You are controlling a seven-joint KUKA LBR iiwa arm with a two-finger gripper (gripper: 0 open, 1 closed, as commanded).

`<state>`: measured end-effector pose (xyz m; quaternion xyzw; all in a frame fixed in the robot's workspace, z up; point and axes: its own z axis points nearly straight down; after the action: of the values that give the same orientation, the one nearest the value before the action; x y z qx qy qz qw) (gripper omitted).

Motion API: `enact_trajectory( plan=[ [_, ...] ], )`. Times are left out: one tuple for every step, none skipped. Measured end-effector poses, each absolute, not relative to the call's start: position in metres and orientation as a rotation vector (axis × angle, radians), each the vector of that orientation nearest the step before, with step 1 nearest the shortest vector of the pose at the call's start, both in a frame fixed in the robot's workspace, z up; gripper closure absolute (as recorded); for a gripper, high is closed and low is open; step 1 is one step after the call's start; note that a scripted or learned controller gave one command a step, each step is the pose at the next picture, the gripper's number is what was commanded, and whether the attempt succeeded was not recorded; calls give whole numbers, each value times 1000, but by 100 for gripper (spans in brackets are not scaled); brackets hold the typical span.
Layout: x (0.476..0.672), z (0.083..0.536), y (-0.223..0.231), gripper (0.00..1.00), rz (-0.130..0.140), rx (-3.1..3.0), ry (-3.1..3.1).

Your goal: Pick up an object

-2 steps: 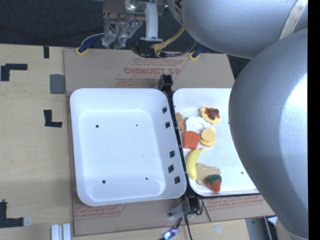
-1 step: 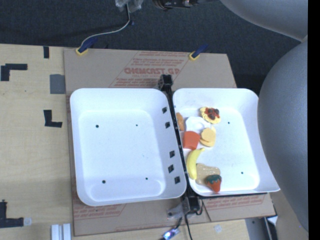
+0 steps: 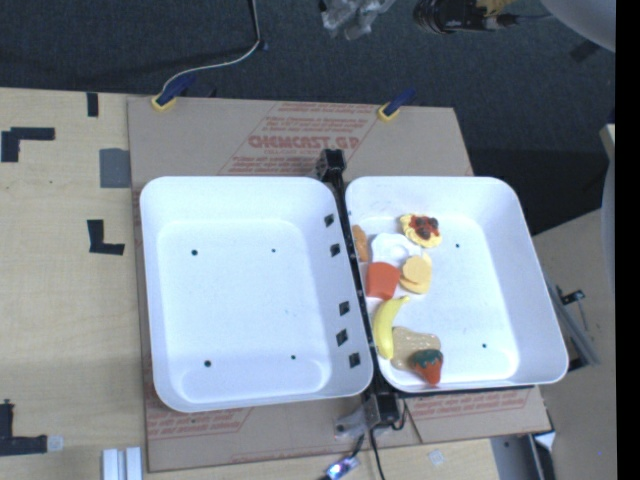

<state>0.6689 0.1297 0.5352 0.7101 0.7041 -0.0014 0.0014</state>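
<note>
Gripper (image 3: pixel 358 8) sits high at the top of the view, above dark floor beyond the bench, well apart from both bins. It's blurred and pale; can't tell its state from here, and nothing visible in it.

Two white bins side by side on a brown cardboard sheet (image 3: pixel 300 138). Left bin (image 3: pixel 170 218) bare white floor. Right bin (image 3: pixel 500 228) has all the objects, bunched along its left wall by the divider.

From far to near: small round yellow piece with red and dark topping (image 3: pixel 421 229); thin orange stick (image 3: pixel 359 243) against the wall; white piece (image 3: pixel 390 247); orange-red block (image 3: pixel 381 280) touching a yellow rounded piece (image 3: pixel 417 275) on its right; banana (image 3: pixel 385 327) just below the block; tan piece (image 3: pixel 411 342) beside the banana; strawberry (image 3: pixel 429 365) touching it at the near end.

Blue-yellow clamps (image 3: pixel 172 90) on the cardboard's far corners.
</note>
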Motion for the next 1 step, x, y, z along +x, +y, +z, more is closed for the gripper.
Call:
enact_trajectory(
  plan=[
    [650, 438, -10, 100, -20, 2240, 2209]
  ],
)
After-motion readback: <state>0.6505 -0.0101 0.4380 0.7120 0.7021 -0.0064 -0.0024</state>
